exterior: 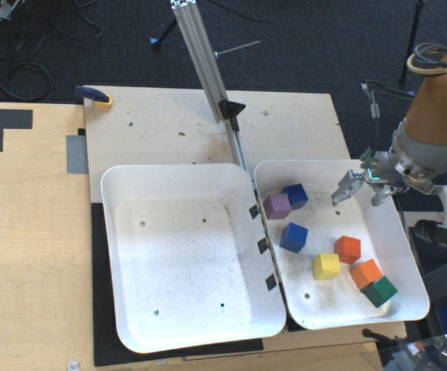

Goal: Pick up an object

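Observation:
Several small cubes lie in the right bin (414,300). A purple cube (278,205) touches a blue cube (295,195) near the bin's far left. A second blue cube (293,237) sits below them. Toward the near right are a yellow cube (326,266), a red cube (348,248), an orange cube (366,273) and a green cube (380,291). My gripper (362,191) hovers over the bin's far right part, open, with nothing between its fingers. It is right of the upper blue cube and above the red cube in the picture.
The left bin (115,207) adjoins the right one, with black clips along the shared wall. A slanted aluminium bar (206,60) rises behind the bins. A small blue and yellow clamp (93,96) lies on the bench's far left corner.

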`<action>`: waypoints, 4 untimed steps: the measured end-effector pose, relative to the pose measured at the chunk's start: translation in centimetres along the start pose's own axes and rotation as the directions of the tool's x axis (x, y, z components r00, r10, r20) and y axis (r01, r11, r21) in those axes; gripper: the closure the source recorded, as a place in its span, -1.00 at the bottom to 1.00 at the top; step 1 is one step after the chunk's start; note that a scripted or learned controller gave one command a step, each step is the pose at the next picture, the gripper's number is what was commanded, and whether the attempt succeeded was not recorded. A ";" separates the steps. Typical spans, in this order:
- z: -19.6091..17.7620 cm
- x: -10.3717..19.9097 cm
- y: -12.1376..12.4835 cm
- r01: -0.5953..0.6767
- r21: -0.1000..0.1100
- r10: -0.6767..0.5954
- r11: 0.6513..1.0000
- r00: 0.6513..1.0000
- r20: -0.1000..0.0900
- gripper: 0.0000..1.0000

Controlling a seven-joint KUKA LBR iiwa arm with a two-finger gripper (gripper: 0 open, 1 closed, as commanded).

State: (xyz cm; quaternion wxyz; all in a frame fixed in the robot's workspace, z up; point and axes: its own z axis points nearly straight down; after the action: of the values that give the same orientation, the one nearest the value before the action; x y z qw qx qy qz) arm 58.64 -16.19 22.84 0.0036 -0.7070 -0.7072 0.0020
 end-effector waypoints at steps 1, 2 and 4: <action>-0.3 0.0 0.1 0.000 -0.005 0.000 1.000 1.000 0.001 -1.00; 4.8 -0.8 0.5 0.000 0.000 0.000 1.000 1.000 0.001 -1.00; 13.8 0.3 0.0 -0.003 -0.007 0.003 1.000 1.000 0.002 -1.00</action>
State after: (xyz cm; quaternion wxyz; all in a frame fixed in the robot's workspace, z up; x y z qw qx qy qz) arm 58.50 -15.91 9.01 0.0006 -0.7080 -0.7062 0.0003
